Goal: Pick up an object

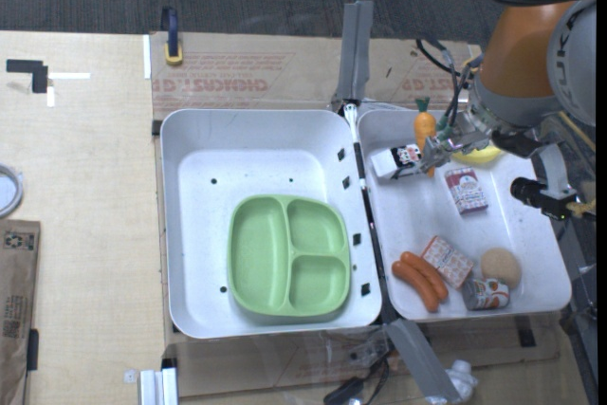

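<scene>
i have the arm [536, 33] coming in from the right, its orange band over the far right corner of the right bin [531, 299]. the gripper [438, 147] sits low over the far end of that bin, beside the divider between the 2 bins. i can't tell whether its fingers are apart or together; the tips are lost in cables and clutter.

just at the gripper's tip lies a small white carton [396, 159] with a dark label, tilted, close to the bin's left wall. whether the gripper touches it i can't say. a small carrot [425, 122] stands just behind the gripper near the far wall, and something yellow [486, 154] peeks out from under the wrist.

further toward me in the same bin i see a small red and white box [466, 191] near the middle, then a cluster at the near end: 2 sausages [420, 281] side by side, a red checked packet [447, 260] just beside them, a tan round bun [501, 265], and a small can [487, 295] lying against the near wall under the bun.

the left bin [190, 204] holds a green divided plate [289, 255] with 3 compartments, set toward its near right part.
</scene>
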Robot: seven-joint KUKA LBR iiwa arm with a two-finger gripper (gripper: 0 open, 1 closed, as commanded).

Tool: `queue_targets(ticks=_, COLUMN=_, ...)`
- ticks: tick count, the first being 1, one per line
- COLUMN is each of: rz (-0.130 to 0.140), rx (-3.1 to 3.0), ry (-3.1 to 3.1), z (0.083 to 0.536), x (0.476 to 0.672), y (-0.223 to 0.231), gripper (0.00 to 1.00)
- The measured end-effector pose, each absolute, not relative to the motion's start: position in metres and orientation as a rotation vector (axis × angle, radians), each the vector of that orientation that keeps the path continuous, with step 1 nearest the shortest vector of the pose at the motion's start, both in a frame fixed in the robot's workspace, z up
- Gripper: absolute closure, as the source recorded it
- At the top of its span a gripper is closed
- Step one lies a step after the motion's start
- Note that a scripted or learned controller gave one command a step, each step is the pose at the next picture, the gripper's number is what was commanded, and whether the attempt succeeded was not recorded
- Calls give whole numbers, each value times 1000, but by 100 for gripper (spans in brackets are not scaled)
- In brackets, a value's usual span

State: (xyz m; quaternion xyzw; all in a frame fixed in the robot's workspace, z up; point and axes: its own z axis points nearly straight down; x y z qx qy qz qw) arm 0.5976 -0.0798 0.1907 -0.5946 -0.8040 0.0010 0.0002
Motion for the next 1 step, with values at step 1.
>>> queue_targets(ticks=1, rz=3, rx=-1944, ry=-2469, z=213, x=585, y=-130, gripper=100)
